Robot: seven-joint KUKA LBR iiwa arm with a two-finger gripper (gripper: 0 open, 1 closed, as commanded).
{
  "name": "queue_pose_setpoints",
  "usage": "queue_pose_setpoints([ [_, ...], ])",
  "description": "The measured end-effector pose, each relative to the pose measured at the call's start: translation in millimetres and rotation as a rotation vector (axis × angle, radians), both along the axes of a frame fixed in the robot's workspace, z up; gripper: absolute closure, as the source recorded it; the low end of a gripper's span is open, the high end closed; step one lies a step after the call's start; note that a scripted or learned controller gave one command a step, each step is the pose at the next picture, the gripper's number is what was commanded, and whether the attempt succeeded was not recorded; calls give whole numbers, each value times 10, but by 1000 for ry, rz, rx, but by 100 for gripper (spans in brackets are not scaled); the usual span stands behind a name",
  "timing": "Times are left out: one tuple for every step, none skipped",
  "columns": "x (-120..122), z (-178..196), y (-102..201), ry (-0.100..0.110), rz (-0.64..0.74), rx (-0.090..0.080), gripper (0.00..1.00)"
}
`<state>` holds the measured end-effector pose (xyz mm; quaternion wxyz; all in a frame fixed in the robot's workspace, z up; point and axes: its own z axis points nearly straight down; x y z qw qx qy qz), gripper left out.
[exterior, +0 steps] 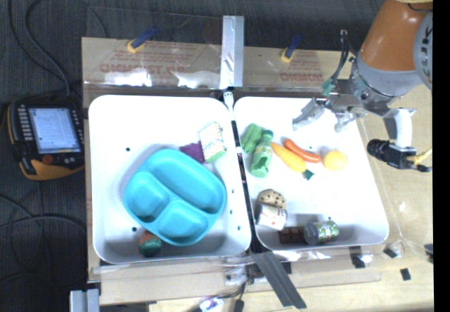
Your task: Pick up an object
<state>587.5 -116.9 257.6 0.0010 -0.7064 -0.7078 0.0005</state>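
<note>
I see the jaws (325,115) spread open with nothing between them, hanging over the upper part of the right bin (365,184), near its far right corner. Below them and a little apart lie the orange carrot (301,152), slanting down to the right, and the yellow lemon (335,159) just beside its lower end; a small dark green piece (308,175) sits just under the carrot. Further left, against the divider between the bins, I have the green vegetables (256,149) bunched together. Toward the near edge of the right bin are a spotted cookie-like piece (271,198) touching a small white cup (270,217), and beside those a brown block (290,235) and a dark can (321,231) lying on its side. In the left bin (105,163) a blue divided tray (176,195) takes up the middle, with a purple piece (192,152) and a white carton (212,142) at its upper right and a small red-and-green item (148,242) at its near left corner. A pendant with a lit screen (48,136) rests off the worktop's left side.
</note>
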Motion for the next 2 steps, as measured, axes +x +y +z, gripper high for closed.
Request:
queue_pose_setpoints([
  [-188, -1174, -164, 0, 228, 1, 0],
  [-38, -1639, -205, -2, 188, -1, 0],
])
